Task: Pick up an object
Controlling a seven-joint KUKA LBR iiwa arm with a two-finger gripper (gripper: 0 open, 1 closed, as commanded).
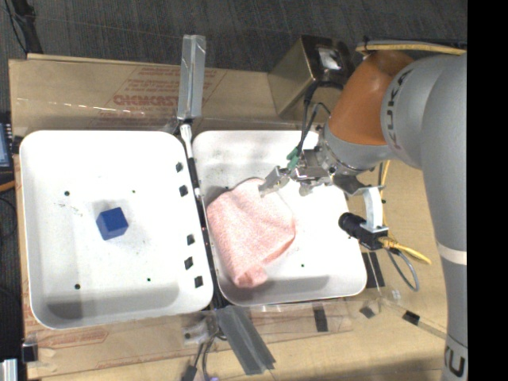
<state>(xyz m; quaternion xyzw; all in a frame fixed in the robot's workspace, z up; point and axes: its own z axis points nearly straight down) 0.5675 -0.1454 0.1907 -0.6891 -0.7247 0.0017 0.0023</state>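
Red print runs along the flattened cardboard [103, 94] under the bins, too faint to read; "KUKA" lettering shows on the grey arm [421, 101]. The gripper [279, 179] hangs over the right bin [333, 268], its fingers apart, one tip at the upper edge of a pink cloth [248, 232] lying in that bin. A blue cube [113, 222] sits in the left bin [48, 292]. Dark carpet lies beyond the bench.
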